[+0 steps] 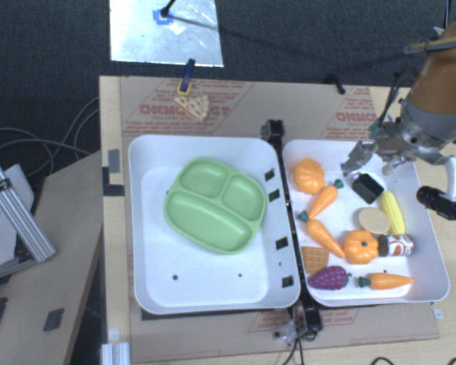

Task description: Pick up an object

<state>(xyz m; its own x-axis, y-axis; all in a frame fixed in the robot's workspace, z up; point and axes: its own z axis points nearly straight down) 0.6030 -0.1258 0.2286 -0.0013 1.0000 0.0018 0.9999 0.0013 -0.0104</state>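
Corn cob | yellow, lying in right bin | end effector grip: cannot tell

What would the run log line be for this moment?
arm: over right bin | gripper: above black block, nothing seen held | left bin: green tray

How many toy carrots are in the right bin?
3: one carrot near the bin's left wall, another carrot just below it, a third carrot along the near edge. None looks hidden.
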